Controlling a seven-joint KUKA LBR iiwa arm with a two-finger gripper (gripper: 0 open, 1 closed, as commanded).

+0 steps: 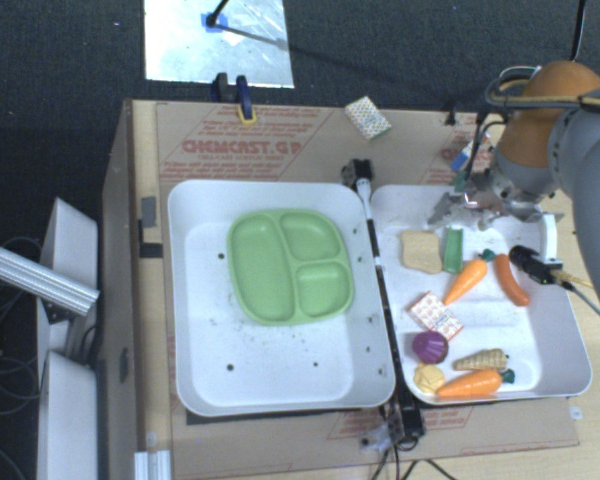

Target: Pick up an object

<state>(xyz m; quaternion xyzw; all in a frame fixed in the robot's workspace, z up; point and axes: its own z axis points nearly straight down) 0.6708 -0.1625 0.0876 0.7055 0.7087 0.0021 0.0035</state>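
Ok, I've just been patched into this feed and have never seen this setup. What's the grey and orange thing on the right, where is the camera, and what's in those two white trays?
The camera sits above the bench and looks down at a slant. The grey and orange thing is a robot arm reaching in from the right. Its gripper hangs over the back of the right bin; I can't tell whether it holds anything.

The left bin holds a green divided plate.

The right bin holds toy food: a beige piece, a green block, an orange carrot, a red-orange sausage shape, a checked packet, a purple ball, an ice cream cone, a second carrot and a small yellow piece.
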